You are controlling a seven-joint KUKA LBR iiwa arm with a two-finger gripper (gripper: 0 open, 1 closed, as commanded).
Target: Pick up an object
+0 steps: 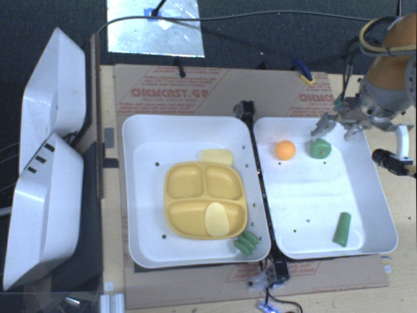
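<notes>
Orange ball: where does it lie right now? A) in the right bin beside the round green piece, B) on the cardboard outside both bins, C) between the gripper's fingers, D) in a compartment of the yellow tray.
A: the orange ball rests on the floor of the right bin, just left of the round green piece and apart from it.
</notes>
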